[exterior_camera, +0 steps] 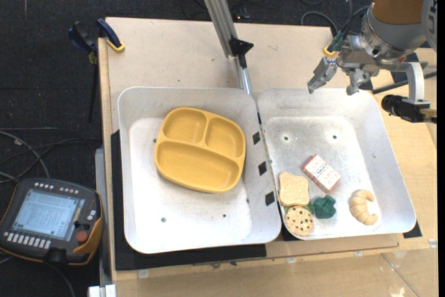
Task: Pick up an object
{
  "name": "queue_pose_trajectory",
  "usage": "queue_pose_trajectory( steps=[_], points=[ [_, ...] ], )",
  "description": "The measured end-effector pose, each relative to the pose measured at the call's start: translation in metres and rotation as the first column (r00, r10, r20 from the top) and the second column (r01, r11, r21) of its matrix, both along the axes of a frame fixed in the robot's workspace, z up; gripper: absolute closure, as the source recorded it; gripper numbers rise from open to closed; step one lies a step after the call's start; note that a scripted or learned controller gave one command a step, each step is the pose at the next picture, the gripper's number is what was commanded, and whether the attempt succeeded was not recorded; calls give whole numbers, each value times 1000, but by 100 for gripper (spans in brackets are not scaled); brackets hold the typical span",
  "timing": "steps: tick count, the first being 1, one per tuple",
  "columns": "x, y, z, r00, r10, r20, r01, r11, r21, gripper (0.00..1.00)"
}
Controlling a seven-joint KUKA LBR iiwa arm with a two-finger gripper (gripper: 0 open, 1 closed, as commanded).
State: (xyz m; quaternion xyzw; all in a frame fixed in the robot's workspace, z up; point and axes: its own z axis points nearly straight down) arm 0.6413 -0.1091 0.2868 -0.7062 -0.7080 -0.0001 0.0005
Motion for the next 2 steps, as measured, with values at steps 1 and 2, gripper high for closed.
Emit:
queue_pose_trajectory(
  steps=[1,2],
  points=[
    [0,0,0,1000,0,0,0,1000,0,0],
    [-1,0,-43,1000,-2,-5,2,1000,-1,0]
  ],
)
